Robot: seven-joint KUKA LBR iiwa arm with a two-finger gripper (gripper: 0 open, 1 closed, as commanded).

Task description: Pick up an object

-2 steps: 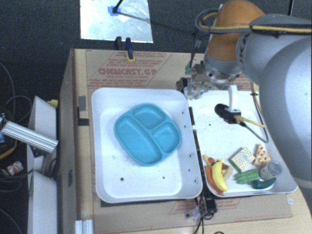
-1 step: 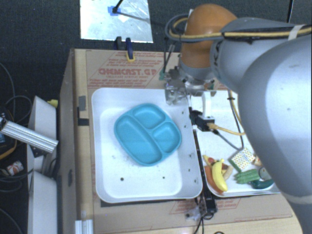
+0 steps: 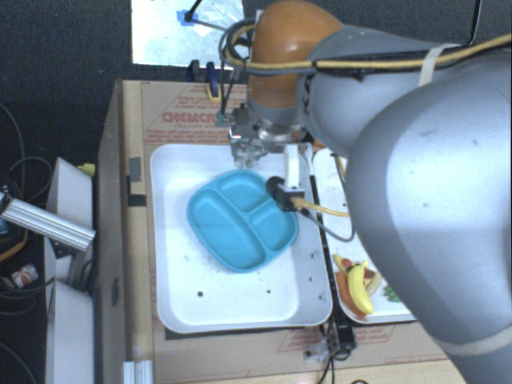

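Observation:
A blue divided plate [image 3: 240, 221] lies in the left white bin [image 3: 232, 306], tilted toward the bin's right side. My gripper [image 3: 246, 157] hangs at the far rim of that bin, just above the plate's far edge. The orange band and grey arm cover most of the upper right. In the right bin [image 3: 382, 314] I see a yellow banana [image 3: 360, 288] beside an orange piece [image 3: 344, 282], near the front; the rest of that bin is hidden by the arm.
A brown cardboard sheet [image 3: 180, 118] lies under the bins. A grey metal bar [image 3: 46, 222] and white boxes stand at the left. A cable [image 3: 324, 209] runs from the wrist across the divider between the bins.

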